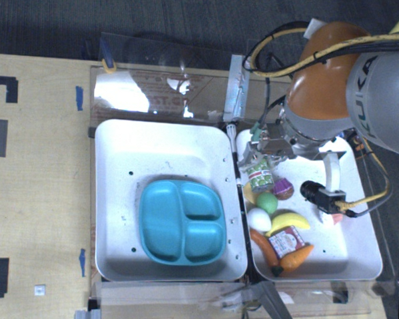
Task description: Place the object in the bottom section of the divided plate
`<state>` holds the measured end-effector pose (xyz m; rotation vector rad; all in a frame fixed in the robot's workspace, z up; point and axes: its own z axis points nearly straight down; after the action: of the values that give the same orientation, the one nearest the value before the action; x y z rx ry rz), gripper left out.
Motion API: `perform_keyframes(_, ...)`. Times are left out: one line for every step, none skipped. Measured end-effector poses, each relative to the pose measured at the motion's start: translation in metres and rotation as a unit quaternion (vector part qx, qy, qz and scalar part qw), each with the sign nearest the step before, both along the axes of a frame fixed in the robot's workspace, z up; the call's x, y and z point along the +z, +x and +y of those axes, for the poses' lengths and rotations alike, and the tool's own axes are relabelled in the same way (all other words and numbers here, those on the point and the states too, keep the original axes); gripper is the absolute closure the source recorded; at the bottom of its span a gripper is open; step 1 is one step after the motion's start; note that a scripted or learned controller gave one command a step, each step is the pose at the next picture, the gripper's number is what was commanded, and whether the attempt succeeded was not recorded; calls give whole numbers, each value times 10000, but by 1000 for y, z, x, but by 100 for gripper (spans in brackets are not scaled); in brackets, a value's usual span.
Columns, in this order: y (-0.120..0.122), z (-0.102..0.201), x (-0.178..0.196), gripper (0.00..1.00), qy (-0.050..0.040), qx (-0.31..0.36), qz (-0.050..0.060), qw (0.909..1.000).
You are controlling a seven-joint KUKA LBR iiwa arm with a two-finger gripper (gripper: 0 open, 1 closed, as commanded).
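Blue divided plate (181,221) unobstructed in left bin (120,151), toy food (276,219) crowded against right bin's (361,251) left wall

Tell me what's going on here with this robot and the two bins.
The grey arm's hand is low over the right white bin, above a pile of toy food: a green ball, a white egg, a yellow banana. The blue divided plate lies in the left white bin, nothing on it yet.
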<state>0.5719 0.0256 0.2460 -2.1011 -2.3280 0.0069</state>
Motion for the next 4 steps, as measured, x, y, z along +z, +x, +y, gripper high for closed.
perform_keyframes(-21, 41, -53, 100, 5, 1059, 14, 9944)
perform_keyframes(-50, -21, 10, 100, -4, 1129, -34, 9936)
perform_keyframes(-74, 62, -67, 100, 6, 1078, 24, 9942)
perform_keyframes(-85, 118, -17, 100, 5, 2374, -26, 9714)
